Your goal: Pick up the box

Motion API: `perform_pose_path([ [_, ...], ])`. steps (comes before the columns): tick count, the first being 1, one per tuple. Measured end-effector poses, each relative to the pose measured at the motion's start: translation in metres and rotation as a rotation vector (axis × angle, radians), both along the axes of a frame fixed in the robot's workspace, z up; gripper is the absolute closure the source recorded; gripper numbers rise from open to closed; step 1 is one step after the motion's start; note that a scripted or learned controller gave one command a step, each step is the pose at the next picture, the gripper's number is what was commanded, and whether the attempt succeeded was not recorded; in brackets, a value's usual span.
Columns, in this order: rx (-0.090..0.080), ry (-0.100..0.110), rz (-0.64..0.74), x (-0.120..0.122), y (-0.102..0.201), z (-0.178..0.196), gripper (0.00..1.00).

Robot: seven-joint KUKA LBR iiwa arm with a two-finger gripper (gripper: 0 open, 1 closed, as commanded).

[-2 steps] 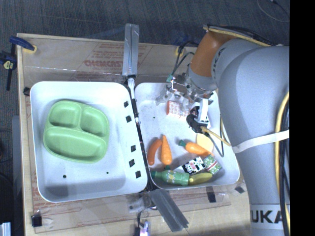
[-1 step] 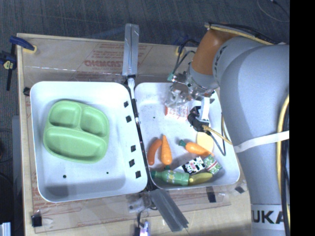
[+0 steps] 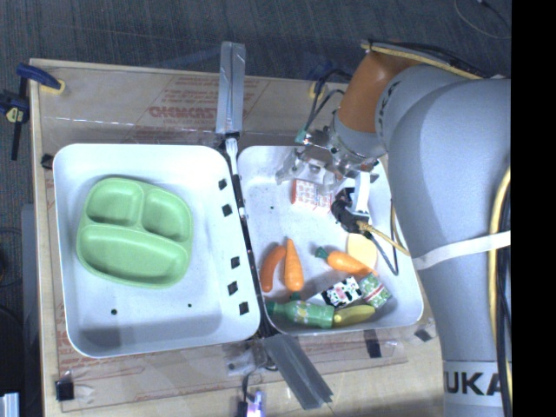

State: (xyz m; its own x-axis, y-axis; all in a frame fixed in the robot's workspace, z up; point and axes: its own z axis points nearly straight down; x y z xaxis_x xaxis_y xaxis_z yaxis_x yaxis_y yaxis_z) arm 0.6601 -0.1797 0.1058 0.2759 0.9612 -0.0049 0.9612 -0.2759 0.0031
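Note:
The box is a small red-and-white carton lying in the back part of the right bin. My gripper hangs directly over the box's far edge, very close to it or touching it. The wrist and cables hide where the two meet. The grey arm with its orange band comes in from the upper right.
Toward the front of the right bin lie two carrots, a third carrot, a yellow piece, a black-and-white patterned pack and a green bottle. A green divided plate sits in the left bin.

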Motion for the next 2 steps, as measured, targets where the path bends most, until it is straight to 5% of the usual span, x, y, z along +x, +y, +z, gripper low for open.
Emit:
perform_pose_path([
  [1,0.006,-0.001,0.128,-0.0060,-0.0073,-0.0086,0.00],
  [2,0.003,0.002,0.134,-0.0053,-0.0075,-0.0003,1.00],
])
